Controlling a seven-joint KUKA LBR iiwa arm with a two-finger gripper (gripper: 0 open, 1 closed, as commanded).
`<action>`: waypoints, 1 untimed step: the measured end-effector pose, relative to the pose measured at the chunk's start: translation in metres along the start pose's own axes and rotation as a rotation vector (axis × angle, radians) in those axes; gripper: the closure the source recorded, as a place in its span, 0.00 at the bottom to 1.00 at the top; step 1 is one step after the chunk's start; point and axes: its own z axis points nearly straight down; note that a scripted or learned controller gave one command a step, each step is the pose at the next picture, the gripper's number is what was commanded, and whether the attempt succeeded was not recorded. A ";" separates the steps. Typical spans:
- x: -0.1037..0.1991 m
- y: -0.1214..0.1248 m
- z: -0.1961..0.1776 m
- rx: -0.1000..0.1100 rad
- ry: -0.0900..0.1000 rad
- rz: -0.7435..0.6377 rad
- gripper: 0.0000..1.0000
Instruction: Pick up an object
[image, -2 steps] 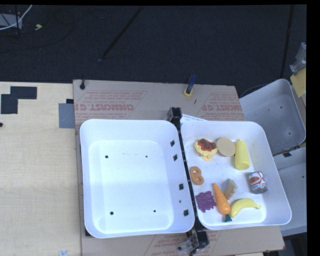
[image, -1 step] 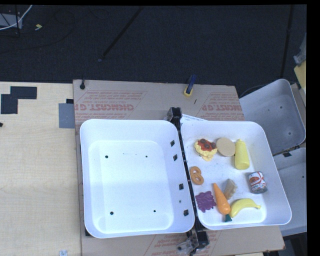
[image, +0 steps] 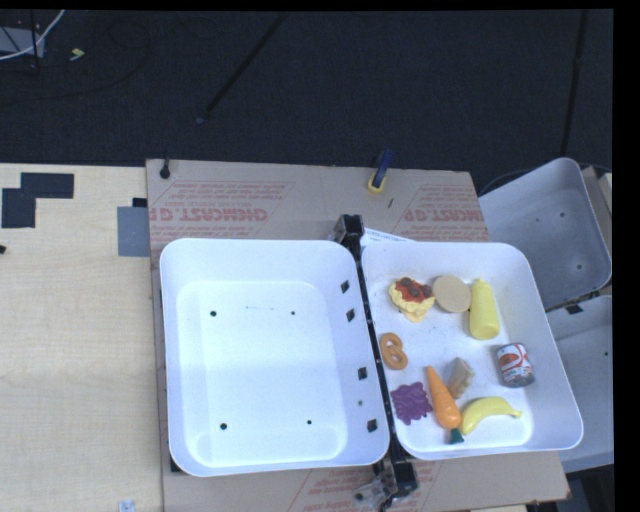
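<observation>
The right white bin (image: 545, 330) holds several toy foods. A pizza slice (image: 412, 296) and a tan round cookie (image: 451, 294) lie at its far side, beside a yellow corn cob (image: 484, 309). A pretzel (image: 393, 351) sits near the divider. A red-labelled can (image: 514, 365) lies at the right. Toward the front are a purple grape bunch (image: 410, 402), an orange carrot (image: 442, 397), a small tan block (image: 460, 376) and a yellow banana (image: 487, 412).
The left white bin (image: 180, 300) sits beside the right one on a cardboard sheet (image: 250, 205). A blue and yellow clamp (image: 379, 172) stands at the cardboard's far edge. A grey metal tray (image: 555, 235) lies off to the right.
</observation>
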 end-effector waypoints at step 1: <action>0.052 0.000 0.099 0.009 0.005 -0.004 1.00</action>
